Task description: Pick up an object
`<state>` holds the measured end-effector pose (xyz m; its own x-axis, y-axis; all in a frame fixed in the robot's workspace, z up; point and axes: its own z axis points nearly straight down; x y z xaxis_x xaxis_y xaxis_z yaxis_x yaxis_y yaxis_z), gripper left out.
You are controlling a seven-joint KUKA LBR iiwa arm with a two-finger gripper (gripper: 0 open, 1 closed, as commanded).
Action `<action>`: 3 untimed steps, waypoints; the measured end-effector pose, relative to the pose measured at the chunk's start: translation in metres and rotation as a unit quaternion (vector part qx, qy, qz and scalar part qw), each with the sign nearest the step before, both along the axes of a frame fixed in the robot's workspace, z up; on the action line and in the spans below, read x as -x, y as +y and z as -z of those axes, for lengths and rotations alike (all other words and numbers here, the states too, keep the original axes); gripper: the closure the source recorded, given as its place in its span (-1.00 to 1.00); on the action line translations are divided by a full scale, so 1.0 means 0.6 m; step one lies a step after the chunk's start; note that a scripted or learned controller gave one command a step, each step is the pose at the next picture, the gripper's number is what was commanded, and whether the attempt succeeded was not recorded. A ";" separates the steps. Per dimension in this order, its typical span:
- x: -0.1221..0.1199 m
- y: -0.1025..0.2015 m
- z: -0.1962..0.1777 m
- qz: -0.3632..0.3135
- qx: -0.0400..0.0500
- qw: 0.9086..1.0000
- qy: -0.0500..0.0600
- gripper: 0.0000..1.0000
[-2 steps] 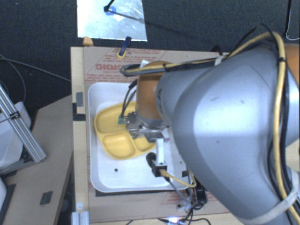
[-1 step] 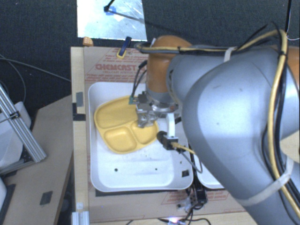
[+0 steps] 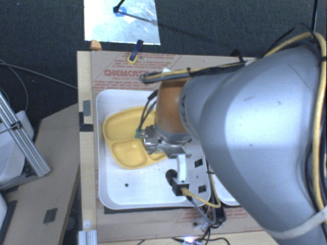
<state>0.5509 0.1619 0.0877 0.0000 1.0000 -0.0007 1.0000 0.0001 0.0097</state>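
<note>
A yellow two-part dish (image 3: 124,137) lies in the left white bin (image 3: 110,188), toward its back left. The arm reaches in from the right and its orange-banded wrist hangs over the dish's right side. My gripper (image 3: 155,148) sits low at the dish's right edge, where the wrist hides its tip. Nothing is seen held.
The arm's big grey body covers the right bin and most of the view's right half. A small dark speck (image 3: 126,185) lies on the left bin's floor near the front. Cardboard (image 3: 127,70) borders the bin at the back.
</note>
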 end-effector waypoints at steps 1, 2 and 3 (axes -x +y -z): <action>-0.055 0.053 -0.001 0.005 0.007 1.000 0.005 1.00; 0.059 0.083 -0.004 0.004 0.006 1.000 -0.006 1.00; 0.042 0.086 -0.004 0.004 0.006 1.000 0.005 1.00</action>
